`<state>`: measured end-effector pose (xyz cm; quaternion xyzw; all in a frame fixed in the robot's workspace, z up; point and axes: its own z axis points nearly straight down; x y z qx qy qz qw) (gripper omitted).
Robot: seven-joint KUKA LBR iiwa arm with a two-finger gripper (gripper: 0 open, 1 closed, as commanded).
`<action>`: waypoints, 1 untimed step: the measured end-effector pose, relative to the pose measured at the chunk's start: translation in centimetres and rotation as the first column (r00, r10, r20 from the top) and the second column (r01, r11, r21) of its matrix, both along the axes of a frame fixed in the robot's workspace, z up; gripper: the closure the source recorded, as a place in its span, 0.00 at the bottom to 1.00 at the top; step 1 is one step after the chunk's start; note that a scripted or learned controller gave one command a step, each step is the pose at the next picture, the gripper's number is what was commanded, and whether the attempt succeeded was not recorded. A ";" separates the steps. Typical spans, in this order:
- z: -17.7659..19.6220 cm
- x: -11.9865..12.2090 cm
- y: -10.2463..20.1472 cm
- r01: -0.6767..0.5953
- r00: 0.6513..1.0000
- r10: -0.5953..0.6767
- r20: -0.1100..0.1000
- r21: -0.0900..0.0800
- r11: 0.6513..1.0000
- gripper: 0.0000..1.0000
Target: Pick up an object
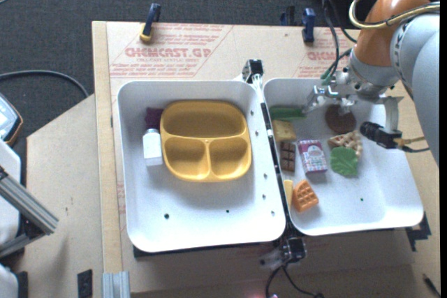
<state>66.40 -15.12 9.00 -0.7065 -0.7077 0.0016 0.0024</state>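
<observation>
Approach step: the gripper (340,102) is held low over the brown disc (340,121) at the right bin's (391,209) one o'clock.
Finger spread cannot be told, nothing is seen held; a descent and closing are judged to be called for next.

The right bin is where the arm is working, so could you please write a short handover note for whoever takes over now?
Gripper: low over the back of the right bin, just above the brown disc; finger state unclear, nothing seen held.
Right bin also holds the green leaf, pink carton, waffle and chocolate bar.
Left bin: yellow tray, white bottle.
Done: approach.
Left: grasp and lift an object.
</observation>
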 end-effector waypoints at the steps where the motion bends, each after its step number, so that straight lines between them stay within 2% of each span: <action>1: 1.5 0.2 0.0 -0.001 1.000 0.001 0.007 -0.002 1.000 1.00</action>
